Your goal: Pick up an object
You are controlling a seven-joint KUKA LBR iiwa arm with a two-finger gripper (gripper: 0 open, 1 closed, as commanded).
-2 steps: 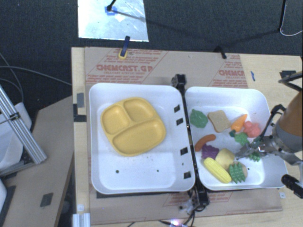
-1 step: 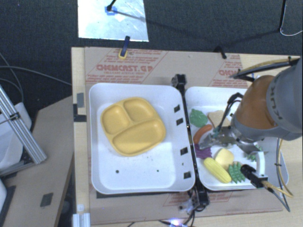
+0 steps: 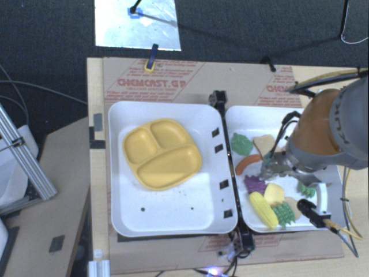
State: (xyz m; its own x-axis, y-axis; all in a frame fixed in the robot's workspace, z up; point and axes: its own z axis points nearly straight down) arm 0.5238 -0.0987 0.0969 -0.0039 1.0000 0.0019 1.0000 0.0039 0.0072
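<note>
A dark carpeted floor point(image 3: 46, 39) surrounds a cardboard-topped surface point(image 3: 190, 77) bearing two shallow white bins side by side. The left bin point(image 3: 167, 212), at centre frame, carries a yellow divided plate point(image 3: 162, 153) tilted toward its upper left part. The right bin point(image 3: 253, 115), at the right of the frame, carries a cluster of toy foods: a green leafy piece point(image 3: 241, 144) at upper left, a pale tan slice point(image 3: 264, 142) beside it, a red-orange sausage point(image 3: 248, 163) below, a purple piece point(image 3: 255, 184), a yellow lemon-like piece point(image 3: 274, 193), a corn cob point(image 3: 263, 209) and a dark green piece point(image 3: 283, 213) near the bin's lower edge. The grey arm point(image 3: 328, 128) with its orange band reaches in from the right, its pincer point(image 3: 272, 167) low over the cluster, just right of the sausage and above the purple piece. How far the pincer stands open cannot be told, nor whether it has hold of anything.
</note>
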